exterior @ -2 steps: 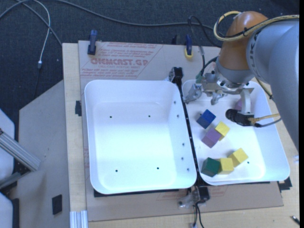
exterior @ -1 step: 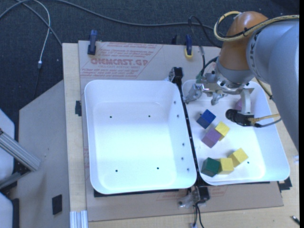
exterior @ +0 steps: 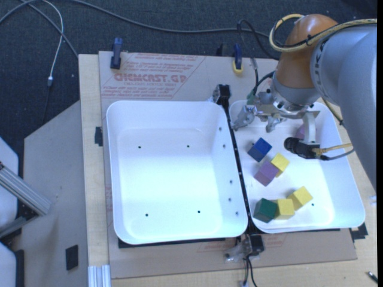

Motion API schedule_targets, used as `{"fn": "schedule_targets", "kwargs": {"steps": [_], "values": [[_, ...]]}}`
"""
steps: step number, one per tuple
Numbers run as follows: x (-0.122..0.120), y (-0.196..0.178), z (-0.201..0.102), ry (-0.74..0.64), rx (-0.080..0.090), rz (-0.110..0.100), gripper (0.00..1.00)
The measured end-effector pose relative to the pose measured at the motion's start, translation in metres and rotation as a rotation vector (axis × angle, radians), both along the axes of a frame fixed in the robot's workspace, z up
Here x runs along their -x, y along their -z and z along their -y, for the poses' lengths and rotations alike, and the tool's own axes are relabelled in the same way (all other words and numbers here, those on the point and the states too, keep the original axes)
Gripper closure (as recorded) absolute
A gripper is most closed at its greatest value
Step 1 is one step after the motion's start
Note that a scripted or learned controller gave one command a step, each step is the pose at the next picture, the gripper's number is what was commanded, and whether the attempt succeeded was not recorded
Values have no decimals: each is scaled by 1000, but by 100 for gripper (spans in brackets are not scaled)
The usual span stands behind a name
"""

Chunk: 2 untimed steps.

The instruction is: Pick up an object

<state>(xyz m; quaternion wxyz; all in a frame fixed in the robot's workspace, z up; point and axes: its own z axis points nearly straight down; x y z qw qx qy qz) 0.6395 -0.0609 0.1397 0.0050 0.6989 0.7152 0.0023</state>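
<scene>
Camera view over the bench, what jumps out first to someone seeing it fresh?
The big grey arm with its orange band reaches in at upper right, over the far end of the right-hand shallow white bin. Below it, that bin holds small coloured cubes: a blue cube, a purple cube, a dark green cube and three yellow ones.

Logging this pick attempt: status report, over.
Gripper high over the right bin's far end, nothing seen between its fingers. Blue cube, purple cube, three yellow cubes and a green cube lie loose. Nothing blocking.
</scene>
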Motion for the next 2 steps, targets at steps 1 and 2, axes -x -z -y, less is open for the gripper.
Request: {"fn": "schedule_targets", "kwargs": {"steps": [1, 2], "values": [[0, 0, 0, 3, 0, 0, 0], [31, -70, 85, 107, -2, -4, 0]]}}
